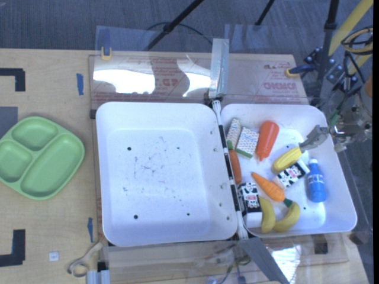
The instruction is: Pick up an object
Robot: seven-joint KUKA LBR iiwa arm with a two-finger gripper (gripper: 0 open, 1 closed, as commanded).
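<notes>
Objects are found gathered in the right bin (340, 185): a corn cob (287, 157), orange pepper (267, 138), carrot (268, 186), bananas (278, 216) and blue bottle (315, 182). The gripper (310, 139) is seen low over the bin's right side, reaching leftward, just beside the cob's upper end. Whether it is open cannot be told. The left bin (118, 123) lies alongside.

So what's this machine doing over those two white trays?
A robot arm reaches in from the right, and its end effector hangs over the right bin, just by a yellow corn toy. That bin holds a jumble of toys: a banana, carrots, a blue bottle. Nothing is visibly lifted yet. A green plate sits off to the left.
</notes>
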